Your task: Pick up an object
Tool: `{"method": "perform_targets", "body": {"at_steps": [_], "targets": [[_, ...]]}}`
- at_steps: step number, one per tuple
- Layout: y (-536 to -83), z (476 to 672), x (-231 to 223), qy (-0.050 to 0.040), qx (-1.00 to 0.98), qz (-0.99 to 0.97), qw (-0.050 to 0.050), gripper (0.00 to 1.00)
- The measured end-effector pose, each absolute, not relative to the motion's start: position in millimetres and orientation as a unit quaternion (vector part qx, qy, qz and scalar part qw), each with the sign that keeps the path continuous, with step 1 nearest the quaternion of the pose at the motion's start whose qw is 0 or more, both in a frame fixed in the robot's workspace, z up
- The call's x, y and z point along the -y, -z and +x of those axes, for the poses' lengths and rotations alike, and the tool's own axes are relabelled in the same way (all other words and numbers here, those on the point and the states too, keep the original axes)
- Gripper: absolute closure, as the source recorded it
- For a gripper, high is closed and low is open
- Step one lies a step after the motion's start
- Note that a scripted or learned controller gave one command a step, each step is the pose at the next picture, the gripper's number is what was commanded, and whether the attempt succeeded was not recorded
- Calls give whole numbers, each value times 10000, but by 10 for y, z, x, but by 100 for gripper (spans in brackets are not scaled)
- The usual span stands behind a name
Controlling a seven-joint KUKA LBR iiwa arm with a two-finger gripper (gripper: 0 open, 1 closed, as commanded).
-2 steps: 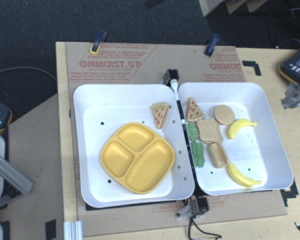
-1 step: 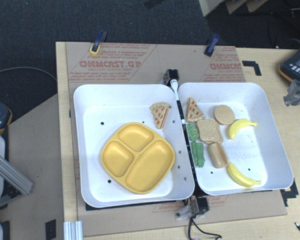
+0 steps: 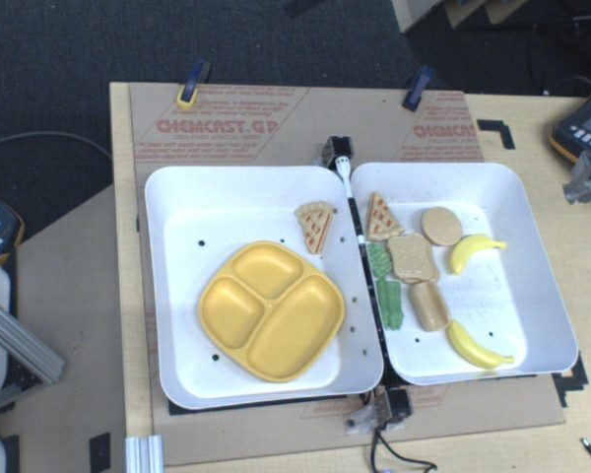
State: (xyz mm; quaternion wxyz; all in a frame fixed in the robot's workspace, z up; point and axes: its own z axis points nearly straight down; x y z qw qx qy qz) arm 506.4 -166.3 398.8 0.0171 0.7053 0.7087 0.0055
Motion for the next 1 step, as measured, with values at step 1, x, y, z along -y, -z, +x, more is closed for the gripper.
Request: {"method": "perform_targets", "body": {"at_steps": [1], "targets": [[-4094,5073,1663,-60,-7090,7049,193,100]]}}
